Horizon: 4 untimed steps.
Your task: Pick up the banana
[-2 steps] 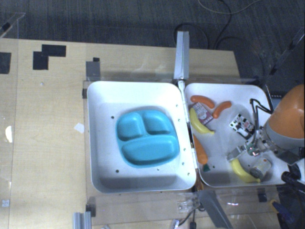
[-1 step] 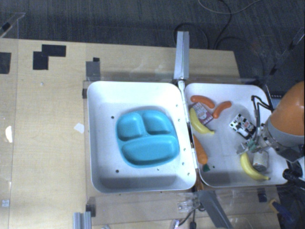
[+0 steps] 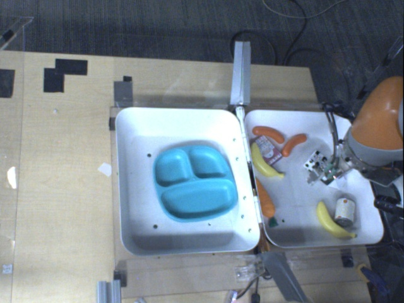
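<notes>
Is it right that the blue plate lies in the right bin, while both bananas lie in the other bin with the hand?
Not quite. The camera view shows the blue plate in the left bin, not the right one. The rest holds: both bananas lie in the other bin, where the hand is.

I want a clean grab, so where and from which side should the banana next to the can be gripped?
Grip the banana mid-length, coming straight down, fingers across its narrow width. It lies flat and curved; its right end sits close to the can, so avoid that end. The end effector is above it in the view.
</notes>
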{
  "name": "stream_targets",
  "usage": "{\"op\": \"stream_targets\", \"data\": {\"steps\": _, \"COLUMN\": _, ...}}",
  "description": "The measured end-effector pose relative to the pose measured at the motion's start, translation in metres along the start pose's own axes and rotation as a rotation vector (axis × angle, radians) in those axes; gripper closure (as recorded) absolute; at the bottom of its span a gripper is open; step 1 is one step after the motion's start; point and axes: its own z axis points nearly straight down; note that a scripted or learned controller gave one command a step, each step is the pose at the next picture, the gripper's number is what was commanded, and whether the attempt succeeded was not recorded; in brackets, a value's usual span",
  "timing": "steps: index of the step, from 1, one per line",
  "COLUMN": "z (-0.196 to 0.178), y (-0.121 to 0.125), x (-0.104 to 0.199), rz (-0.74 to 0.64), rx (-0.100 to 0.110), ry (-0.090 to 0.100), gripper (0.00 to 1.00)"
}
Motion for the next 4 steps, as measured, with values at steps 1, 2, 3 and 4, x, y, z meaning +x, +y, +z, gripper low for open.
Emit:
{"op": "stream_targets", "data": {"steps": 1, "z": 0.0, "y": 0.0, "x": 0.0, "rz": 0.0, "rx": 0.0, "ry": 0.0, "gripper": 0.0}}
{"op": "stream_targets", "data": {"steps": 2, "z": -0.008, "y": -0.004, "x": 0.043, "rz": 0.026, "rx": 0.001, "ry": 0.001, "gripper": 0.0}}
{"op": "stream_targets", "data": {"steps": 3, "z": 0.023, "y": -0.042, "x": 0.033, "rz": -0.144, "rx": 0.001, "ry": 0.001, "gripper": 0.0}}
{"op": "stream_targets", "data": {"steps": 4, "z": 0.012, "y": -0.039, "x": 0.032, "rz": -0.145, "rx": -0.005, "ry": -0.004, "gripper": 1.0}}
